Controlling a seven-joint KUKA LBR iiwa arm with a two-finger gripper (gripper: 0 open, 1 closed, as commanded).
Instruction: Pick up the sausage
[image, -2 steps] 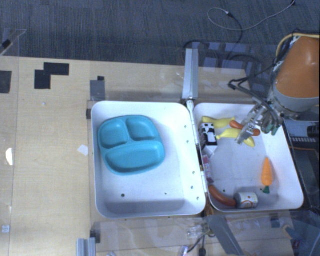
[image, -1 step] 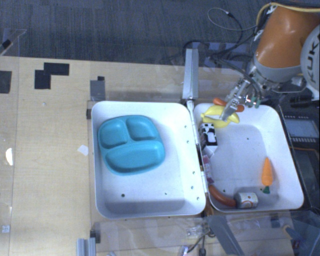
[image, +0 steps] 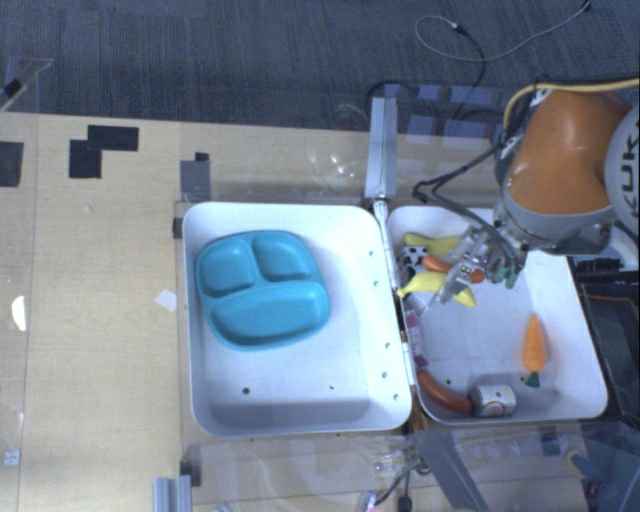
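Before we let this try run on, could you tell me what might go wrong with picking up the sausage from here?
1. The tool hangs over the yellow and orange toys at the right bin's far left, while the sausage lies at the near edge; it may grab the wrong item.
2. The sausage sits against the bin wall and beside a metal can, leaving little room for a clean grasp.

We see two white bins side by side. The left bin (image: 290, 400) holds a blue divided tray (image: 262, 288). In the right bin (image: 570, 330), the gripper (image: 466, 276) hangs over a banana (image: 428, 282). A carrot (image: 535, 344) lies to the right, and the sausage (image: 443, 393) lies along the near wall, touching a can (image: 494, 399).
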